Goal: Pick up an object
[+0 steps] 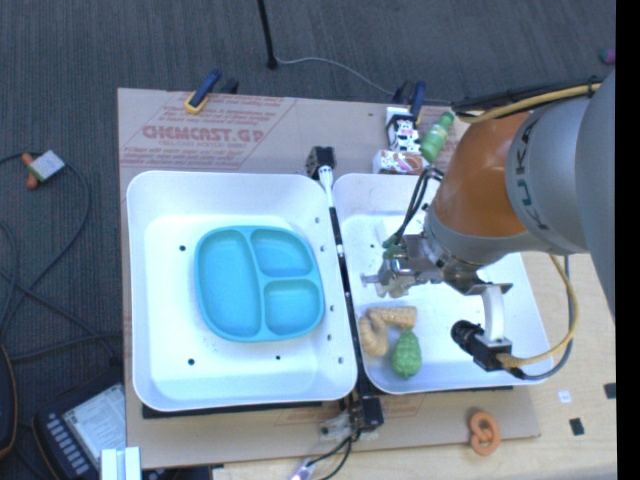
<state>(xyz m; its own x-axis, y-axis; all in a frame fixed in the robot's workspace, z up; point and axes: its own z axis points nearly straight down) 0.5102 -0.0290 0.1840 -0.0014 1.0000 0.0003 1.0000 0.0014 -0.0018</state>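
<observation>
My pincer [398, 276], grip state not discernible, hangs in the right bin [362, 196] just beyond a corn cob [388, 318] and green toy [406, 355].

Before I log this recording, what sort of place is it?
Probably a robotics lab bench: two shallow white bins sit on a clamped cardboard sheet, cables trail across grey carpet, and toy food lies under the grey-and-orange arm.

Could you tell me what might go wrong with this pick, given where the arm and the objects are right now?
The two-finger gripper hangs just above the yellow corn-like piece, which touches a tan lumpy piece and the green leafy piece; it may nudge the cluster or pinch two. They lie near the right white bin's front wall.
</observation>
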